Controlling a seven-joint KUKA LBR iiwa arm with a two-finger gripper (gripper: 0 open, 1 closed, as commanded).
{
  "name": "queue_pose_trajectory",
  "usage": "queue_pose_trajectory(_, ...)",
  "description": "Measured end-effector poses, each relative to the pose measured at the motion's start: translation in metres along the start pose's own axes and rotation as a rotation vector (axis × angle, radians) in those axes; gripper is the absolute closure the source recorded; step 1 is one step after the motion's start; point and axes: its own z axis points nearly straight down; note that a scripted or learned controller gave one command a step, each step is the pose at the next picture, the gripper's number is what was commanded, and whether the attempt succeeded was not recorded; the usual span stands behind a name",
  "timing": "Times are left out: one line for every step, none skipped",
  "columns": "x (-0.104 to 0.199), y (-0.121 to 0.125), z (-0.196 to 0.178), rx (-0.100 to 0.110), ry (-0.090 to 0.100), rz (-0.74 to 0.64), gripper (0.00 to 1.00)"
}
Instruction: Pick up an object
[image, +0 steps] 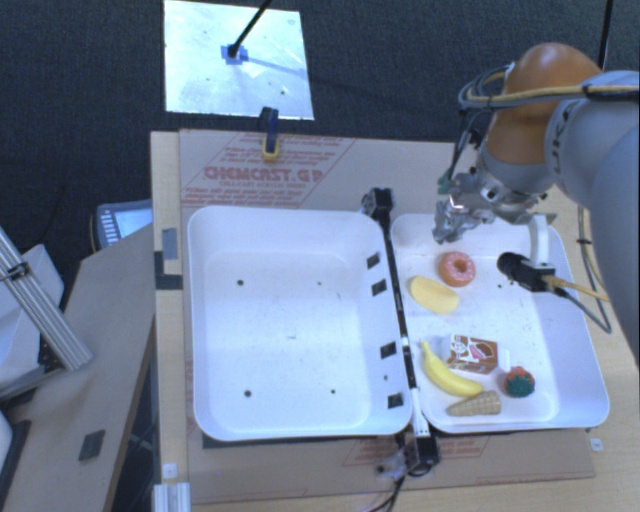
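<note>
While our jaws, whose state we cannot tell, hang at the right bin's far end just beyond the doughnut, a descent could land off-centre and nudge it aside.

I see both bins plain white. Right of frame: pink-glazed doughnut, pale yellow lemon piece, bright yellow banana, red-brown and white carton, tan cone, red berry with teal-green top. Arm grey with orange band. Cardboard tan, red lettering.
</note>
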Motion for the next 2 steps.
queue_pose_trajectory(0.0557,0.0029,-0.1704,-0.031,-0.003,-0.004,1.0)
queue_pose_trajectory(0.0518,0.0018,-0.1707,-0.018,-0.004,-0.001,1.0)
